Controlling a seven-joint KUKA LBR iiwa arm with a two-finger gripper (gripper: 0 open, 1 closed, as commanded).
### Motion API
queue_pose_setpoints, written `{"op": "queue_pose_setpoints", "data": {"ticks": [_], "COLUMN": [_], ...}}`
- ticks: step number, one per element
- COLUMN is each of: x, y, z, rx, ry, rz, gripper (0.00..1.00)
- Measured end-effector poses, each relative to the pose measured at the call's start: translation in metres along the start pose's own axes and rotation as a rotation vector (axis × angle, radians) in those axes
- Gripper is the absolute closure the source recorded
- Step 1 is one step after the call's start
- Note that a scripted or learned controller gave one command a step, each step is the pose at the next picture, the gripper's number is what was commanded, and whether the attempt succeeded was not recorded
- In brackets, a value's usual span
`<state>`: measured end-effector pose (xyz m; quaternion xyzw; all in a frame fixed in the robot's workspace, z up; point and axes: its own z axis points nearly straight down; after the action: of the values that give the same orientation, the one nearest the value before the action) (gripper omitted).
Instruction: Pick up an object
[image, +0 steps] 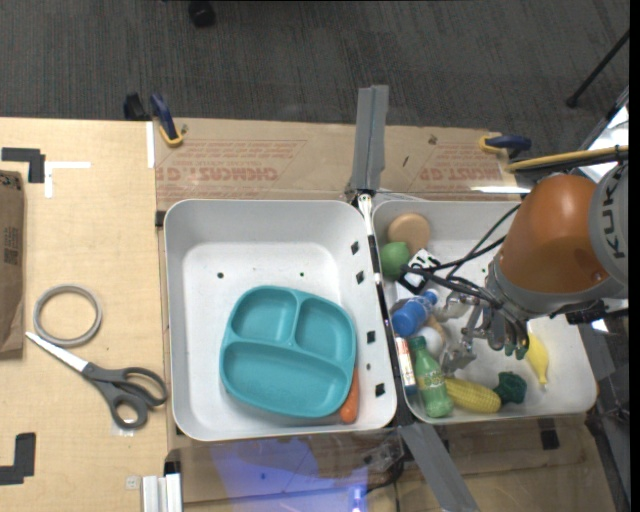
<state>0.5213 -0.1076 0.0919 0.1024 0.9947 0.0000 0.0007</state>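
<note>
From above, two glossy white bins are seen on a tan worktop (90, 200). A smooth teal sectioned tray (290, 352) is seen in the left bin (190, 300), an orange carrot (349, 402) touching it at five o'clock. The metal hand (462, 345) is lowered into the right bin (570, 395); whether it is open or closed cannot be told. From it, a blue toy (408, 318) lies at nine o'clock, a bumpy yellow corn (472, 396) at six, a green ball (394, 257) at eleven.
</note>
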Motion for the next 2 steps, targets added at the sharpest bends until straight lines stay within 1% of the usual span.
{"op": "queue_pose_setpoints", "data": {"ticks": [1, 2], "x": [0.033, -0.003], "y": [0.002, -0.06], "z": [-0.001, -0.07], "rx": [0.003, 0.0], "ry": [-0.006, -0.002], "rz": [0.187, 0.167], "gripper": [0.0, 0.0]}}
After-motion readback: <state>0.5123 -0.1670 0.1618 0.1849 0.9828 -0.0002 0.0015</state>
